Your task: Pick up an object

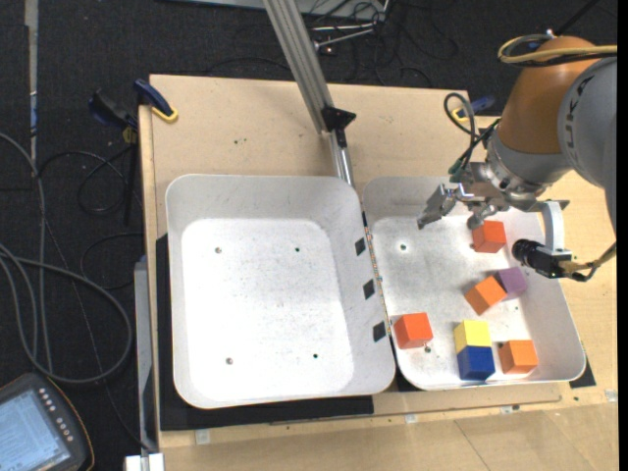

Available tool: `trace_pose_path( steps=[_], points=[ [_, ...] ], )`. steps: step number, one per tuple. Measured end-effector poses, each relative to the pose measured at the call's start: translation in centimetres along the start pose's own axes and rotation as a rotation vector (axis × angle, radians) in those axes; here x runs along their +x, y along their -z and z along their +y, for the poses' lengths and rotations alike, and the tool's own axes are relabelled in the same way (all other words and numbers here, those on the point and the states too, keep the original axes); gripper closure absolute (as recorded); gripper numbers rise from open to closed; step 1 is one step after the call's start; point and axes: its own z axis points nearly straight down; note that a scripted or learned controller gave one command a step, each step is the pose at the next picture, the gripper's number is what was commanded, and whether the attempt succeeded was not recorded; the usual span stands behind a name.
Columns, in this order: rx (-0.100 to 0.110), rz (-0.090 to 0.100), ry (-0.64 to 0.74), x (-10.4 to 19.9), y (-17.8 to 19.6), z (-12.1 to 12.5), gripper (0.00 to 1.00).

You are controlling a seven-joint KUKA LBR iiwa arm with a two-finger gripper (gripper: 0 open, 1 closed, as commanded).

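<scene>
Hand over the right bin, its finger state indeterminable, apparently just above an orange cube. Further orange, purple, yellow and blue blocks lie nearer the front.

Two bins sit side by side on my bench: the left bin fills the middle of the frame, the right bin the lower right. All the blocks lie in the right one. One block rests near its upper part, just beside my pincer. Below it, two blocks touch each other at mid-bin. Along the lower edge, one block sits toward the left, a stacked pair in the middle, and another block just right of that pair.
</scene>
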Motion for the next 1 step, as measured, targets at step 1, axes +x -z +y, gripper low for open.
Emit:
trace_pose_path(
  steps=[1],
  points=[
    [0.000,0.000,-0.001,0.20,-4.59,-0.74,0.00]
  ],
)
